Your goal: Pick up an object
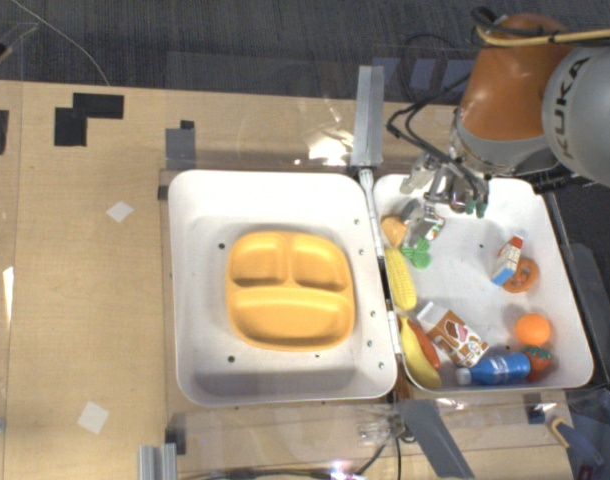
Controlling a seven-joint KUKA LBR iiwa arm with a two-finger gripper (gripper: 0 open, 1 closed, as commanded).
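hovering low over the right bin (545, 208), the gripper (425, 230) sits above a green item (417, 256), likely lining up; jaw state unclear.

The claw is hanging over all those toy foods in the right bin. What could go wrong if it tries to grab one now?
1. The gripper sits over the bin's crowded left edge, where the green piece, corn and an orange item lie close together. It might catch two things, or just nudge them apart.
2. They lie close to the bin's wall, so a finger might strike the rim.
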